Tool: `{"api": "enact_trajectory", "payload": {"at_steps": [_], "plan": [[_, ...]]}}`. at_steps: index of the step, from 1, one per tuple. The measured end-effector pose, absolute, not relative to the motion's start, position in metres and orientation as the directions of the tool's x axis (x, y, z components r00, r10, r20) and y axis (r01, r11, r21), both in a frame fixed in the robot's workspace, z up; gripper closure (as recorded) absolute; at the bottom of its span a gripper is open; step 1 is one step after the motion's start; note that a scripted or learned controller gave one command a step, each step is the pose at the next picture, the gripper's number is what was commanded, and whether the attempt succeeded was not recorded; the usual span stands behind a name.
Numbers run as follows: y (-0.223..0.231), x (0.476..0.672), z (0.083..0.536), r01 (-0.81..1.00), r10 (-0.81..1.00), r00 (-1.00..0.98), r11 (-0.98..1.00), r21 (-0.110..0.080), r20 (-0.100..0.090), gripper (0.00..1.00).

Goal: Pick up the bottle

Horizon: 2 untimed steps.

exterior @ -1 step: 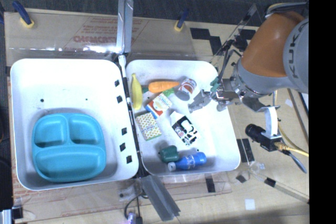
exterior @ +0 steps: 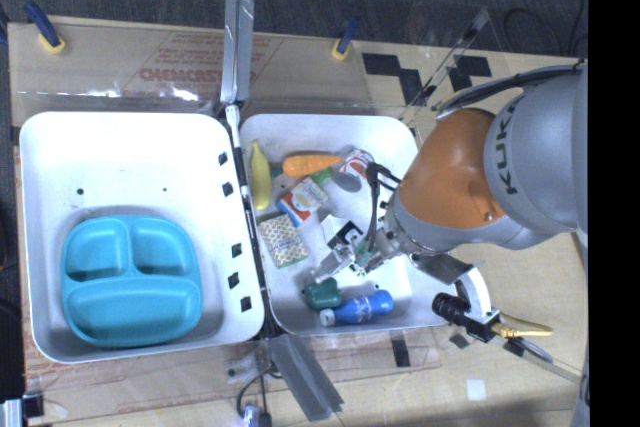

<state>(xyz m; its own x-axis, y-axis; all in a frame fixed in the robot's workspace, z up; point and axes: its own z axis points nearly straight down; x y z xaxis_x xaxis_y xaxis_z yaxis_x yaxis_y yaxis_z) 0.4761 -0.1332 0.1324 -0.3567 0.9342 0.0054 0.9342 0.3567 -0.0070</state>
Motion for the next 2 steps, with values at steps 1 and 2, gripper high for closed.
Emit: {"api": "enact_trajectory", "payload": {"at_steps": [1, 2], "plan": [[-0.119, 0.484, 0.104, 0.998, 0.998, -0.064, 0.065, 0.025, -0.014, 0.0], [-0.144, 0.498, 0.107, 0.997, 0.998, -0.07, 0.07, 0.017, -0.001, 0.0]]}}
